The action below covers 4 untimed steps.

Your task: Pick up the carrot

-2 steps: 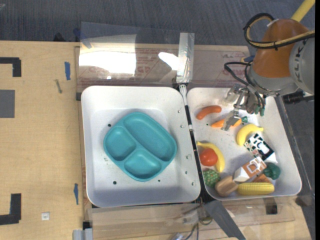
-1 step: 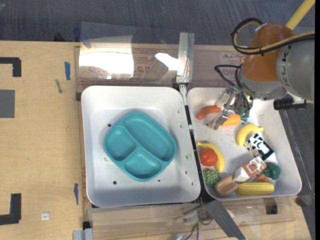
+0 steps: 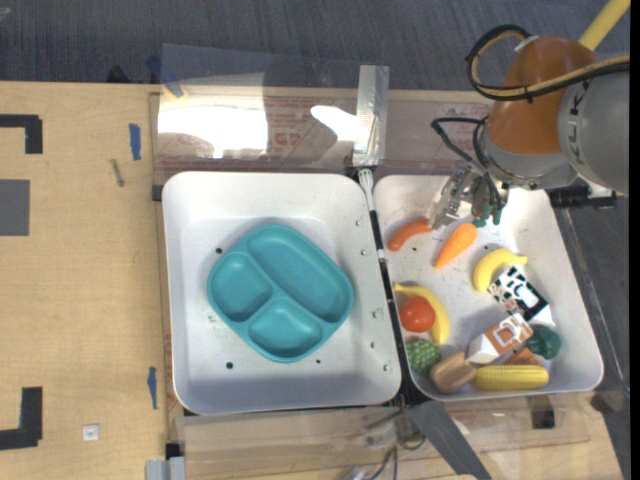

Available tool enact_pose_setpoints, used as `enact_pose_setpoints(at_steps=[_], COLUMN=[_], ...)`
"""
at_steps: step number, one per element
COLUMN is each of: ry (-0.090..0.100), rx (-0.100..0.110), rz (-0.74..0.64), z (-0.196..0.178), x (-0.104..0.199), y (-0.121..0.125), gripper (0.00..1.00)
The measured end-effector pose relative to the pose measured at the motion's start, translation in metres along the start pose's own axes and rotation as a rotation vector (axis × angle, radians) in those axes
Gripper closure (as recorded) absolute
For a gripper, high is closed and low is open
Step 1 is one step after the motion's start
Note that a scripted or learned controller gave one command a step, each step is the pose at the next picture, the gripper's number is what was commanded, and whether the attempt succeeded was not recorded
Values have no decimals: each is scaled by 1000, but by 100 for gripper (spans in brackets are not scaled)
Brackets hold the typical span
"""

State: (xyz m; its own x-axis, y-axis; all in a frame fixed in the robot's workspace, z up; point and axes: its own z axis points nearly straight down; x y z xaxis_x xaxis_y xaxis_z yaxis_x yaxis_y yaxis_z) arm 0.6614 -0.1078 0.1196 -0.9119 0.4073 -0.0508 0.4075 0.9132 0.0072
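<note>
We see the hand [image 3: 468, 200] just above the carrot [image 3: 455, 245]; whether it is open we cannot tell. The carton's [image 3: 518, 294] black-and-white label is unreadable.

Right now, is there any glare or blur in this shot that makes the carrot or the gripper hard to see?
In the camera view, strong glare sits on the clear panel behind the bins, away from the food. The carrot is evenly lit and fairly sharp in the right bin. The gripper just above it looks small and slightly soft, so its fingers are hard to read.
</note>
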Motion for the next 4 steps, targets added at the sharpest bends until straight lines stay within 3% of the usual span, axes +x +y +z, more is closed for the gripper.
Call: enact_pose_setpoints(at_steps=[1, 2, 3, 4], ry=[39, 38, 60, 42], rx=[10, 4, 4, 5], rz=[329, -57, -138, 17], z=[-71, -131, 14, 29], x=[48, 5, 100, 35], y=[22, -46, -42, -14], gripper=[100, 100, 100, 100])
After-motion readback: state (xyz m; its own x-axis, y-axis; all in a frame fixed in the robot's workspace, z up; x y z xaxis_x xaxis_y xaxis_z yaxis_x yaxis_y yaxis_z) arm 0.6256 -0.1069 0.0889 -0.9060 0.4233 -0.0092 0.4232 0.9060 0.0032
